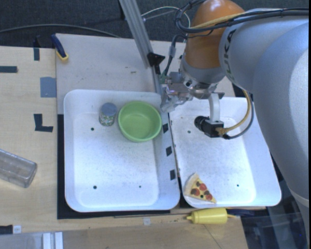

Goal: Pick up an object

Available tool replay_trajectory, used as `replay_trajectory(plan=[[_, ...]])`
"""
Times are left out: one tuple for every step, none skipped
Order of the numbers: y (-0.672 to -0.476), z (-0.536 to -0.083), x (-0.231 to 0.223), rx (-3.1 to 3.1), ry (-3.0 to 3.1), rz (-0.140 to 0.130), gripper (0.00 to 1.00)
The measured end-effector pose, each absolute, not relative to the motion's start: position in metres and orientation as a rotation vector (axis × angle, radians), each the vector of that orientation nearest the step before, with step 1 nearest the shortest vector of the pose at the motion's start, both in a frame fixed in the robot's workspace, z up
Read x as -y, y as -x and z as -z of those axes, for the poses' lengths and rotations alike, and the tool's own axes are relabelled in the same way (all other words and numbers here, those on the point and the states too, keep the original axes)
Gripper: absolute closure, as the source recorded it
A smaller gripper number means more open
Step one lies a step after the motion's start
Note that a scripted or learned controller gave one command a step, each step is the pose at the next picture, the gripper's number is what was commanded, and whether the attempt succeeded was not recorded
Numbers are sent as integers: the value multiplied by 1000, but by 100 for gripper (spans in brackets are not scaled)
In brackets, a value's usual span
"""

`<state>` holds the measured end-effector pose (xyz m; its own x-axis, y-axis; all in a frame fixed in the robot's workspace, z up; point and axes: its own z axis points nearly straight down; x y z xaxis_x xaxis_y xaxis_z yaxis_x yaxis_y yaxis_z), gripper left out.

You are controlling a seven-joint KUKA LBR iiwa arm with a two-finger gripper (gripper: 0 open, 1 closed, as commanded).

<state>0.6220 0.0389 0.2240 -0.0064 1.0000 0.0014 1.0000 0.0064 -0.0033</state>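
You have two bins side by side on the bench (20, 102). In the left bin (83, 191), a bowl (140, 121) sits at the back right with a small jar (108, 113) just to its left. In the right bin (249, 185), a toy pizza slice (199, 188) lies at the front left corner. A squeeze bottle (210, 216) lies just in front of that bin. A clear tube (10, 166) rests on the bench, well left of both bins.

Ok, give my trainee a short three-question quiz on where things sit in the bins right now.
1. True or false: the green bowl sits in the left bin.
2. Which bin holds the pizza slice: A left, B right?
3. Fill in: the small jar stands just to the ____ of the bowl in the view.

Key: 1 true; 2 B; 3 left.
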Motion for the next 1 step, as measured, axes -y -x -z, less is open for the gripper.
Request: replay_trajectory(plan=[[-619,-234,-96,2228,2211,1,100]])
